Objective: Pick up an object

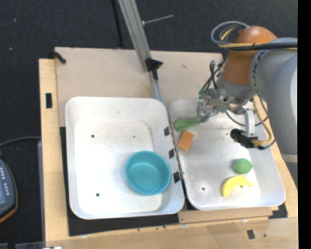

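- The grey two-finger gripper (203, 113) hangs over the right white bin's (259, 191) far left corner, its fingers seemingly clamped on the flat green elongated piece (186, 123), though the contact is hard to make out.
- An orange block (185, 140) lies just beside it along the left edge.
- A green ball (242, 165) and yellow banana-shaped toy (235, 184) sit near the right edge.
- A teal plastic bowl (147, 172) rests by the left white bin's (93, 123) near right corner.
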Robot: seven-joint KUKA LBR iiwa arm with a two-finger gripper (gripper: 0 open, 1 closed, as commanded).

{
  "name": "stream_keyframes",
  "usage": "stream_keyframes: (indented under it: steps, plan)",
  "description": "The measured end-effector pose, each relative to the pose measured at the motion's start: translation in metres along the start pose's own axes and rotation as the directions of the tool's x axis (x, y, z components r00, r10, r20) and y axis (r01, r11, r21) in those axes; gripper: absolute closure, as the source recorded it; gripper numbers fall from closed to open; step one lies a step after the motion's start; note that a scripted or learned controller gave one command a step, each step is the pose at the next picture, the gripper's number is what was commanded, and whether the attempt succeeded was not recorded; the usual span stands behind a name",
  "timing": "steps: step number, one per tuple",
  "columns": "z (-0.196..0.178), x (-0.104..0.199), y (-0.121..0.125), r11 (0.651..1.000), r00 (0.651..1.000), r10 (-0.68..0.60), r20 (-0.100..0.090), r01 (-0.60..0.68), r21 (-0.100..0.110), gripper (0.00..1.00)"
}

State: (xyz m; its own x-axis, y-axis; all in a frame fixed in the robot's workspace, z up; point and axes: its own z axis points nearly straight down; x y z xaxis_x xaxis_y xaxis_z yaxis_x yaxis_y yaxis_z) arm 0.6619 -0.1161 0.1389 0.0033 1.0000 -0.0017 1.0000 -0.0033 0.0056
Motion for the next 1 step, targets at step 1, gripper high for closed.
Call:
stream_keyframes:
  steps: [1]
  plan:
    - [-0.0446,0.0031,-0.0005,1.000,1.000,-0.005,-0.001,0.005,0.000,1.00]
